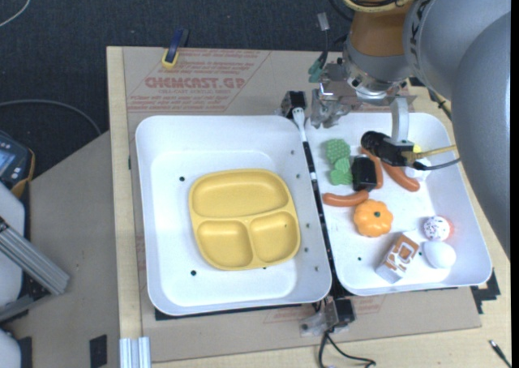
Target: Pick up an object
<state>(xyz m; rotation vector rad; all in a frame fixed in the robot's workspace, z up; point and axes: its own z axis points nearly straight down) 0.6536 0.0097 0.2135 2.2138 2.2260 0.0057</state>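
On the left side of the table [203, 83], the left bin [154, 196] holds a yellow divided plate [243, 216], well apart from the arm and hardly a likely target. Moving right past the wall where the two bins meet, the gripper [326, 115] hangs over the far left corner of the right bin [454, 204]; whether the jaws are open or closed I cannot tell, and nothing is seen held between them. The closest candidate is a green toy [337, 150], lying on the bin floor just beside the gripper, toward the camera and slightly to the right, with a second green piece [344, 170] touching it on the near side. An orange sausage [347, 198] lies crosswise just nearer, then a small pumpkin [372, 218]. Further right sit a little box [398, 254], a speckled ball [435, 228] and a white egg [439, 254], all well apart from the jaws. A short move toward the camera and down would likely reach the green toy.
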